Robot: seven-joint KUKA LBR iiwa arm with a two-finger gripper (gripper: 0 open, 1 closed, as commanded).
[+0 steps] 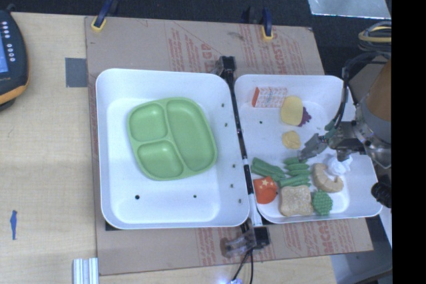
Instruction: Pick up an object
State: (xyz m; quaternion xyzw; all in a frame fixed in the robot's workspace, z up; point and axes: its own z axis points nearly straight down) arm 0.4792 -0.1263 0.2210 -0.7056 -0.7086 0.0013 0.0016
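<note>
Two shallow white bins are seen side by side on a sheet of cardboard [200, 43] laid over the table [46, 163]. In the left bin [116, 196] a green divided plate [172, 138] with three compartments is placed, slightly tilted toward the upper right. The right bin [249, 93] is filled with toy food: a red-and-white carton [269, 96] lies near its upper left corner, a yellow piece [291, 110] is set just to the right of it against a small purple item [305, 117], and a smaller yellow piece [291, 140] is found below these. Green bean pods [283, 173] are spread across the middle of the bin, with a red tomato [265, 189] near the lower left corner, a slice of bread [296, 200] beside it, a green broccoli floret [322, 203] to the right of the bread, and a tan curved piece [326, 179] above the floret. The arm is extended in from the right, and the claw [318, 143] is held low over the middle of the right bin, just above the bean pods and near the tan piece. Its fingers appear spread apart, and nothing is seen gripped between them. A yellow-edged handheld device [10, 56] is partly visible at the far left of the table, and clamps [266, 26] are fixed at the cardboard's far edge.
</note>
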